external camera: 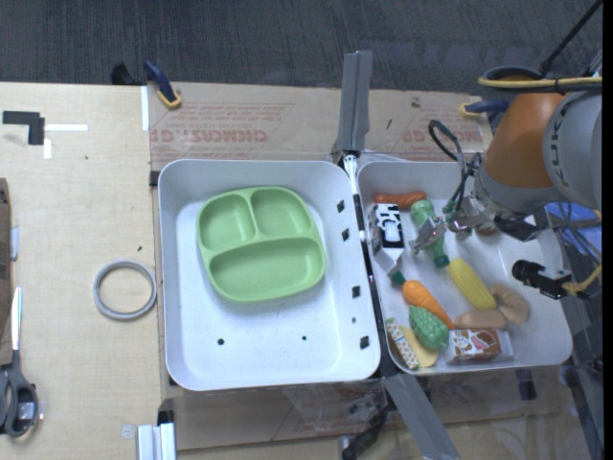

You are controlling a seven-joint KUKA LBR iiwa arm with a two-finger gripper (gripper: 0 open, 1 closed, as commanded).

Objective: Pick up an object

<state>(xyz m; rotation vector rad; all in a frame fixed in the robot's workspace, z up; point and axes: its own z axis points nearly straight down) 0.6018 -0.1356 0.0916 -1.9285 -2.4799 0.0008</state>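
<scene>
The arm [536,151] reaches over the right bin's [546,353] far edge; the gripper [428,235], fingers apart, hangs over the green bottle [428,226] near its far-left corner; crowded neighbours risk a deflected, empty closure.

The grey arm [565,151] with its orange band reaches in from the right, its pincer [428,235] lowered, pointing leftward.
</scene>
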